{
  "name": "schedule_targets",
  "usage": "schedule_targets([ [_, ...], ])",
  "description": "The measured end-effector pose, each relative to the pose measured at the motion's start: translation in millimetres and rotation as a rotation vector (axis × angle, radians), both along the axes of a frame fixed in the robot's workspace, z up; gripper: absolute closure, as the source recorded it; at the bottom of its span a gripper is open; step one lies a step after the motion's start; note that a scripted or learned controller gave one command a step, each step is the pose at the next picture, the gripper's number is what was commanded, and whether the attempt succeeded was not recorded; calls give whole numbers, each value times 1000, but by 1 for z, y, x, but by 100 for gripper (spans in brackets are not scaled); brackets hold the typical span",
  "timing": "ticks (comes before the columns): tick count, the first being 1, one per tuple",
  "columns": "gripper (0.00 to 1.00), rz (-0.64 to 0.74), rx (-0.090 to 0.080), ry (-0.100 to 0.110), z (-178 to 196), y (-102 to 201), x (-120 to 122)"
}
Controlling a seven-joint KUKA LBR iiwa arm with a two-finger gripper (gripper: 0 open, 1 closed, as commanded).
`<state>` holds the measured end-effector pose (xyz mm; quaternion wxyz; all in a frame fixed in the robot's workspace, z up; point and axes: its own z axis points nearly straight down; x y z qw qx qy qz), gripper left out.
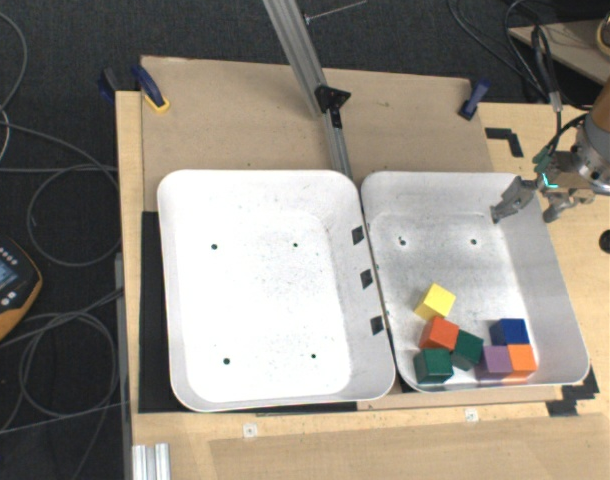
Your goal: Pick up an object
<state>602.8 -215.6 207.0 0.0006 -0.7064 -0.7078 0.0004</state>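
Dark carpet with loose cables is surrounding the tan wooden desk (245, 118) carrying two shallow white plastic bins. The pincer (530, 200) is hovering released, gripping nothing, over the right bin's (425, 203) far right corner. Small coloured cubes are sitting clustered near-right; the yellow cube (438, 300) lies apart. Approach step: next move likely calls for travelling nearward and descending.

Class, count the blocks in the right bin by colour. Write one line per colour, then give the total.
Yellow block: 1
Orange blocks: 2
Green blocks: 2
Blue block: 1
Purple block: 1
Total: 7 blocks, all clustered at the near end of the right bin.
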Motion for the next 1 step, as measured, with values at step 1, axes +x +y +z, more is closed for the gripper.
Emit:
schedule_targets([
  [1, 0, -1, 2, 6, -63, 1, -2],
])
